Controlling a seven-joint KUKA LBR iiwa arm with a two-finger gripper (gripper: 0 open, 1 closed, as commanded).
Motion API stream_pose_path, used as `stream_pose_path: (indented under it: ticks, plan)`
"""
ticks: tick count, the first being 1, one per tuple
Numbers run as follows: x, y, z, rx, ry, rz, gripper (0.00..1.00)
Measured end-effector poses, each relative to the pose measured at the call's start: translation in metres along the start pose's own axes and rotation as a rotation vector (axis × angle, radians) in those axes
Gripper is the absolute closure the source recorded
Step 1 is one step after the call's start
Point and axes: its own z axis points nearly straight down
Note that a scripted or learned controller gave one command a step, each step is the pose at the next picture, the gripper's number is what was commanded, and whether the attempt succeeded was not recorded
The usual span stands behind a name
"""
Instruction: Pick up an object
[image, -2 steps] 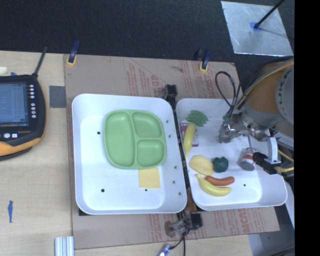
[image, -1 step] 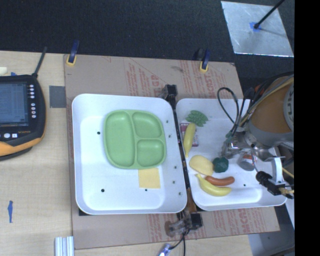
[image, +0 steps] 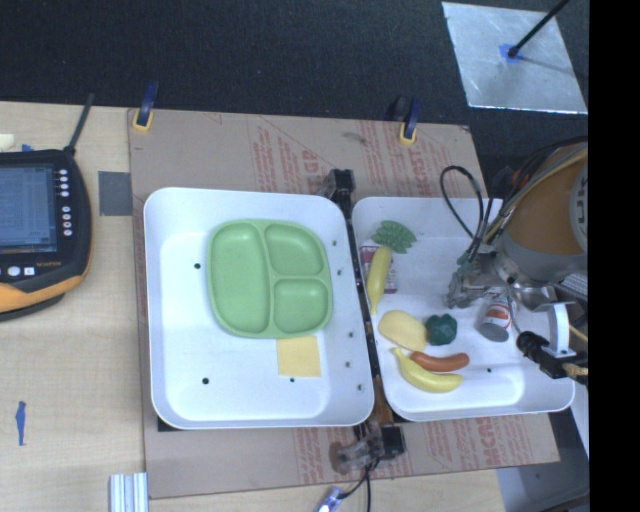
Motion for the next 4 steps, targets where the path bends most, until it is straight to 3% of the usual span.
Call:
stream_pose_path:
  ticks: [1, 2, 3, 4]
  plan:
    - [-0.007, 0.016, -0.033, 0.0, 0.001, 0.002, 0.0]
    - [0.012, -0.039, -0.04, 0.002, 0.0, -0.001, 0.0]
    - [0.061, -0.053, -0.002, 0.002, 0.001, -0.003, 0.0]
    - [0.009, 0.019, 0.0, -0.001, 0.001, 0.001, 0.0]
